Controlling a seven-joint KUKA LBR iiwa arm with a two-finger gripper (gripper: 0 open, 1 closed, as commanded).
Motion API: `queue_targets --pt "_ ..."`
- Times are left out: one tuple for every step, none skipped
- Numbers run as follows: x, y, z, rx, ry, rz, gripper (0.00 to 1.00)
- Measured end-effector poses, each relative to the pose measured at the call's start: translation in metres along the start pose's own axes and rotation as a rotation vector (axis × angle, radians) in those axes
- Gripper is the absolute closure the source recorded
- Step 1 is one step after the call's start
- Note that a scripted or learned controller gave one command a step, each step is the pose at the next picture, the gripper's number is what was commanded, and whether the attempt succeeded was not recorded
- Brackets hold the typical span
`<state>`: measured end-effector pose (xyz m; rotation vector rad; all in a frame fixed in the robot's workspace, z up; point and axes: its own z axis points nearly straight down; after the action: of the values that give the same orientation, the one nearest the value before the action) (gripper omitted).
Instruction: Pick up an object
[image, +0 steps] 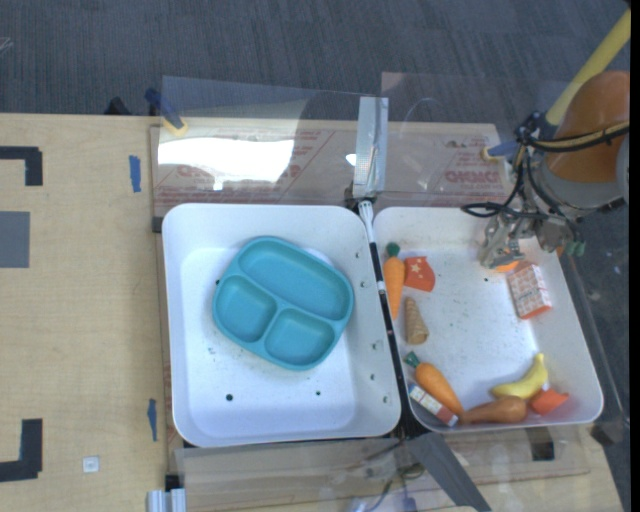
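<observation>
The claw (505, 245), finger state indeterminate, hangs over the right bin's (585, 345) upper right corner; the nearest object, an orange-and-white packet (528, 290), lies just below-right of it, long axis running nearly top-to-bottom.

- I have one fixed camera, mounted above the bench (70, 300) and looking down at a slant.
- Both white bins sit inside my frame: the left bin (190, 400) near the middle, the right bin (575, 340) toward the right edge.
- The far side lies at the top, the near bench edge at the bottom.
- The arm (590, 110) enters from the upper right.
- It stands far enough back to take in bench left of the bins.
</observation>
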<state>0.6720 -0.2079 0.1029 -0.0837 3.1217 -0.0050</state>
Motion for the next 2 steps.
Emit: queue_targets --pt "0.002 0.0 0.002 -0.003 0.011 0.0 0.0" --pt "0.005 0.008 0.015 -0.001 0.019 -0.017 0.0"
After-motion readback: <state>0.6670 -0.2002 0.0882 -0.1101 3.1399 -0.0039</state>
